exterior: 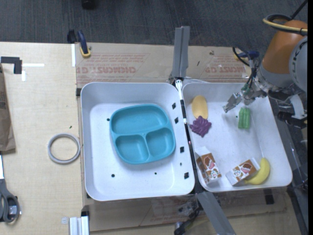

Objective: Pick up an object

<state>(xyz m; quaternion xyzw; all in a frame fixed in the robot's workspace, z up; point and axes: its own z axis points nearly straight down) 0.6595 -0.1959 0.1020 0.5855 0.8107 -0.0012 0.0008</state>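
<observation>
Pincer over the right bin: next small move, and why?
Probably shift slightly toward the small green block and descend. The pincer hovers at the right white bin's far end with nothing between its fingers, and the green block lies just beside it, apart from the yellow lemon-shaped piece and purple bunch.

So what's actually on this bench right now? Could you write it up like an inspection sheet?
Surface: wooden bench bearing two shallow white bins, the left bin and the right bin.
Job's things: in the right bin, a yellow lemon-like piece, a purple bunch, a green piece, two small cartons and a banana.
Clutter: blue divided tray in the left bin; tape ring and scissors on the bench.
Grippers: gripper above the right bin's far end, nothing seen between its fingers.
Cables: yellow cable looped at the arm.
Surroundings: dark floor beyond the bench.
</observation>
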